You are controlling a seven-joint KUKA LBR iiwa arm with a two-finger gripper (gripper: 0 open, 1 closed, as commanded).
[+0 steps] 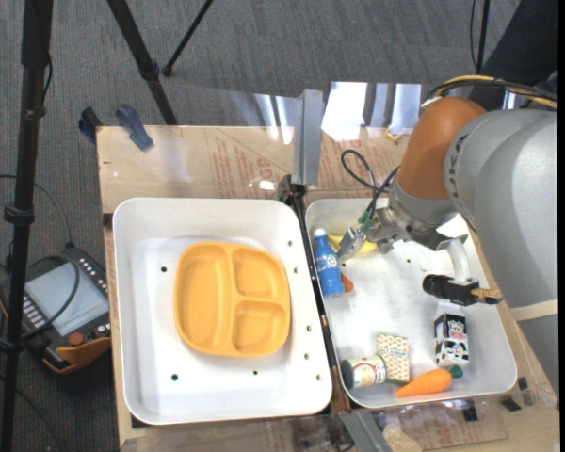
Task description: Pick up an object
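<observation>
My gripper (356,241) hangs low over the far left part of the right bin (410,295), below the orange band of the arm. A small yellow object (336,242) lies right beside it at the bin's far left corner, touching or nearly touching the gripper. A blue bottle (327,264) with a white cap lies along the bin's left wall just in front of the gripper, and a small orange-red piece (347,283) sits against it. I see nothing clearly held.
Near the right bin's front edge are a lying can (365,372), a small patterned box (392,347), an orange carrot (424,381) and a black-and-white carton (450,339). The left bin (151,365) holds a yellow divided plate (233,298).
</observation>
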